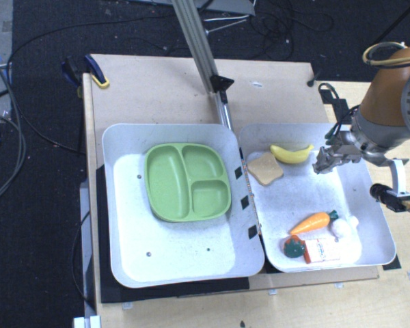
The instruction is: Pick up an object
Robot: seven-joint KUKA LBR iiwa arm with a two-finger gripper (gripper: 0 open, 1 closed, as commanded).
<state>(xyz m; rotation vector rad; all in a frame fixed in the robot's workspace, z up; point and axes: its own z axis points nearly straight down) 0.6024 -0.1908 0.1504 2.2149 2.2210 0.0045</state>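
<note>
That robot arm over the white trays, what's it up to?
It is trying to pick something up. Its hand hangs over the right bin, just right of a banana and a slice of bread. A carrot and a small carton lie nearer the front. The left bin holds a green divided plate.

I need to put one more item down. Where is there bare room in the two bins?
Left bin: bare floor in front of the green plate. Right bin: open middle between the bread and carrot. Crowded: its near corner, around the carton.
</note>
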